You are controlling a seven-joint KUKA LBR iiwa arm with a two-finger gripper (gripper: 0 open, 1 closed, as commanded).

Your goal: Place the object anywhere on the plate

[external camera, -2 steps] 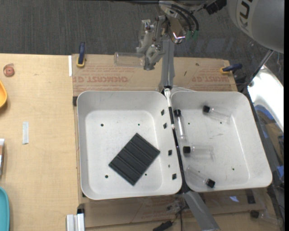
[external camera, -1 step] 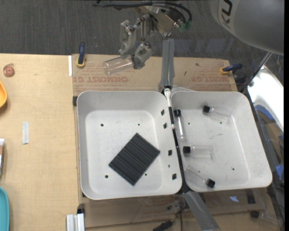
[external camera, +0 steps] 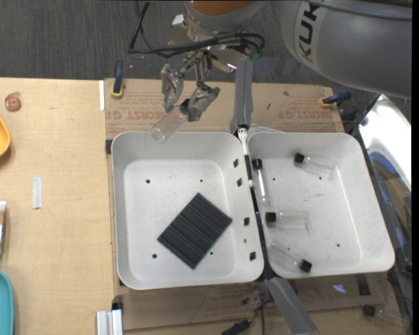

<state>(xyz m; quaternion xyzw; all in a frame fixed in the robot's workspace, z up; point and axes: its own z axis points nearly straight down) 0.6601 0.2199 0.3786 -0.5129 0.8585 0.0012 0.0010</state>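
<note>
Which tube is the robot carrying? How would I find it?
Look above the far rim of the left bin, where the gripper hangs. A clear tube slants down from its fingers. The other tubes lie flat in the right bin, with black caps.

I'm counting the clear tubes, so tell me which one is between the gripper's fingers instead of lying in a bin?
The clear tube held slantwise in the gripper, over the left bin's far rim. The other tubes, black-capped, lie in the right bin.

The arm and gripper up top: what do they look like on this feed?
The arm is glossy grey with dark KUKA lettering, and an orange band sits above the wrist. Black cables loop around it. The gripper is bare grey metal with two slim linkage fingers.
</note>
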